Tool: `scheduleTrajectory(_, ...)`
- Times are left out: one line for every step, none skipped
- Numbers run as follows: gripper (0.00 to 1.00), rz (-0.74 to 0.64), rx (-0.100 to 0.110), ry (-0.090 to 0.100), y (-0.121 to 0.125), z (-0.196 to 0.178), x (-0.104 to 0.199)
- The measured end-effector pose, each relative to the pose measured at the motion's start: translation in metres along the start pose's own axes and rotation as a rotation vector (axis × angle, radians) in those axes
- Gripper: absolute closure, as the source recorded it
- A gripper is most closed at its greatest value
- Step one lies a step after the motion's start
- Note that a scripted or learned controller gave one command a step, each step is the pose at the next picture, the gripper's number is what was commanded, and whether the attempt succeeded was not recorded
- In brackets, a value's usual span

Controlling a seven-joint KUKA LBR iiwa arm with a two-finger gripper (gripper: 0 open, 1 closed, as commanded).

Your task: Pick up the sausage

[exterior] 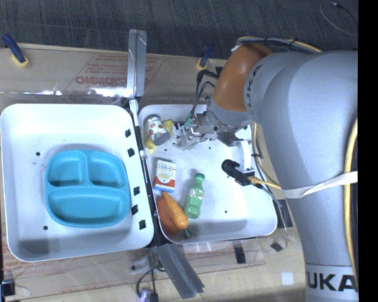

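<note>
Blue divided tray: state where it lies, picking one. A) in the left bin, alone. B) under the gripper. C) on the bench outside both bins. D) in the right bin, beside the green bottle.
A: the blue divided tray rests on the floor of the left bin, while the green bottle lies in the right bin.

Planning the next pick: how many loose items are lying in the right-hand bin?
4: a can at the far left corner, a small carton mid-left, a green bottle beside it, a carrot at the near edge. The arm may hide more.

tray (pixel 87 187) in left bin (pixel 25 231); bottle (pixel 194 195), carton (pixel 165 174) in right bin (pixel 252 222)
</note>
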State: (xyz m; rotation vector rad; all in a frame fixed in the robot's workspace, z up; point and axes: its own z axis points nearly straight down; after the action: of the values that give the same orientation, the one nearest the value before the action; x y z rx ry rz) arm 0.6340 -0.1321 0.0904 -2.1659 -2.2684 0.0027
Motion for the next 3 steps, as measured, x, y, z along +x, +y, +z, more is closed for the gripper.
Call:
scheduleTrajectory(1.00, -0.080, -0.003, -0.001, 0.025, -0.116, 0.055)
scheduleTrajectory(1.00, -0.428, -0.003, -0.004, -0.022, -0.210, 0.063)
scheduleTrajectory(1.00, -0.655, -0.006, -0.005, 0.000, -0.222, 0.128)
